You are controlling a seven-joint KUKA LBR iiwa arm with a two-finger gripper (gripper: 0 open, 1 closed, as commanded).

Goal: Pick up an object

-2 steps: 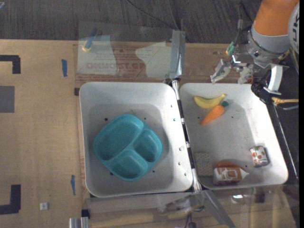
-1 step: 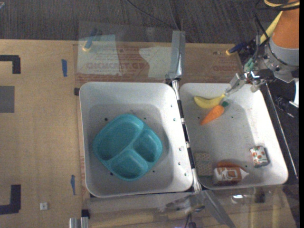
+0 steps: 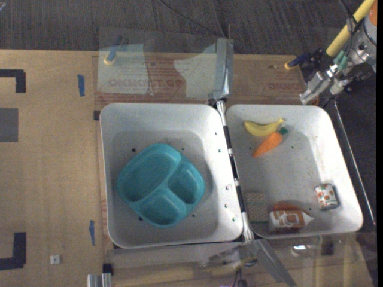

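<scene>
Gripper [image 3: 316, 91] sits above the right bin's [image 3: 350, 178] top corner, can't tell its state. Nearest target, carrot [image 3: 267, 143], lies below-left of it, touching banana [image 3: 262, 127]. Looks light, stiff, smooth; pinch across the thick middle

I'm seeing a smooth, glossy teal plastic divided plate [image 3: 160, 185] sitting in a matt white plastic bin [image 3: 111, 160]; the pale wooden counter [image 3: 48, 178] is looking flat and dull, clear sheeting [image 3: 161, 70] is glinting behind.
</scene>
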